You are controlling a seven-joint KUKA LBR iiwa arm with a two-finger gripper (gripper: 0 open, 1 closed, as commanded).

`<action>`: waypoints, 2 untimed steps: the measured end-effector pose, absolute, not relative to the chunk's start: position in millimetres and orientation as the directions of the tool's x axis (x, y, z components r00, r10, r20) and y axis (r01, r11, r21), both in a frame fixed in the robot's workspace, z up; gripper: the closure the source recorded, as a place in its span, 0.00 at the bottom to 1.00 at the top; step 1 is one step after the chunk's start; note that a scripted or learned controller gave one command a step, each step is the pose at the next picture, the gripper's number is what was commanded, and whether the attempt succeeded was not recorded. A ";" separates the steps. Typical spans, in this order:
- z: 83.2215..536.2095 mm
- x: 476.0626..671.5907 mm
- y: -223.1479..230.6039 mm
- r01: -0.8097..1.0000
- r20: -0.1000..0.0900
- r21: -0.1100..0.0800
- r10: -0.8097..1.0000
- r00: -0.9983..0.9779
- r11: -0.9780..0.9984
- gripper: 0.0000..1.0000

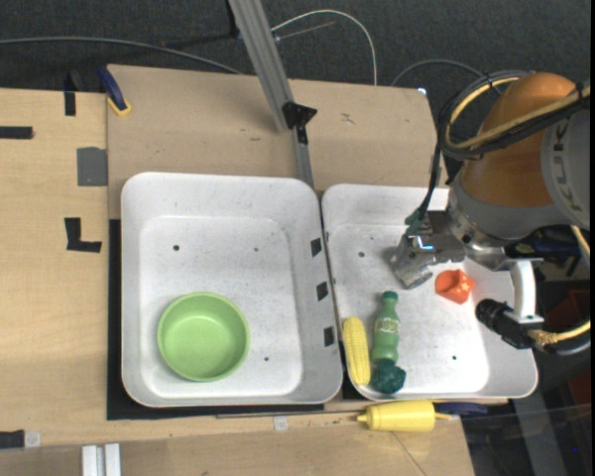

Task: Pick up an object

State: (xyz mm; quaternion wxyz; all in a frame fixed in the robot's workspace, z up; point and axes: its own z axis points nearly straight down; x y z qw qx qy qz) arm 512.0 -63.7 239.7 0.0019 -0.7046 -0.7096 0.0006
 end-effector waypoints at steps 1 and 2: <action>243.0 524.5 -6.4 1.000 0.002 -0.002 1.000 -0.008 0.008 1.00; 236.1 517.8 47.2 1.000 0.001 -0.004 1.000 -0.007 0.007 1.00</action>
